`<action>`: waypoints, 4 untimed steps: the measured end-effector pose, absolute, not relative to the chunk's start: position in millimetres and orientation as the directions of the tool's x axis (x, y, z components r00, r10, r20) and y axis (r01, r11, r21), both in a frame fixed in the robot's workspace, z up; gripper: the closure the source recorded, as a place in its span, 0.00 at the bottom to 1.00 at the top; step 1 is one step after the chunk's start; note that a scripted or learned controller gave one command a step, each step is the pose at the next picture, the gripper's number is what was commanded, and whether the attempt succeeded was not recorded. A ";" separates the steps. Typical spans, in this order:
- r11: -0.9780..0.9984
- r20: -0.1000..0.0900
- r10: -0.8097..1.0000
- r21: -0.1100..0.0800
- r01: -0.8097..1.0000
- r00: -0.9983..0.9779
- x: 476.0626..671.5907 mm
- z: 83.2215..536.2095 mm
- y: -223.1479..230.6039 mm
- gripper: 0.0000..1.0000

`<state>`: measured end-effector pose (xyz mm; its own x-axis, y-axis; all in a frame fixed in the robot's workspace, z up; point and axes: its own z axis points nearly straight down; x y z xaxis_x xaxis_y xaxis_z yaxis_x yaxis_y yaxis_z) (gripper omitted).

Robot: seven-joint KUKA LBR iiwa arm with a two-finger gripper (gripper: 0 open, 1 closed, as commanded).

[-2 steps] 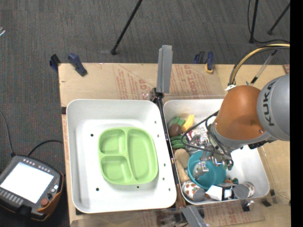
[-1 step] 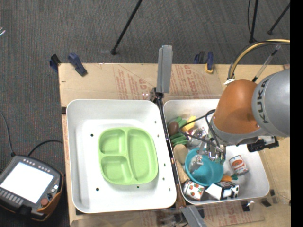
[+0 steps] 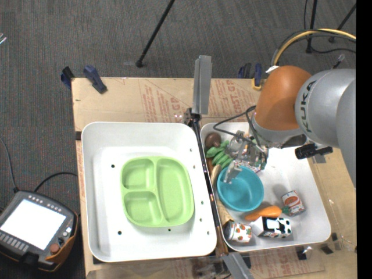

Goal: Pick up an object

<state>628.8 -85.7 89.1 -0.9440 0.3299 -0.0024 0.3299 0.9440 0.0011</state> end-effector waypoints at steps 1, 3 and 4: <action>0.951 0.001 0.309 0.000 0.309 -0.951 551.1 87.2 -122.1 0.00; 0.926 -0.008 0.378 -0.002 0.378 -0.926 612.8 101.3 -87.6 1.00; 0.993 -0.010 0.116 0.001 0.116 -0.993 592.7 92.6 -177.5 1.00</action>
<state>592.7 -177.5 92.6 -0.9932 0.1160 -0.0099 0.1159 0.9933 0.0014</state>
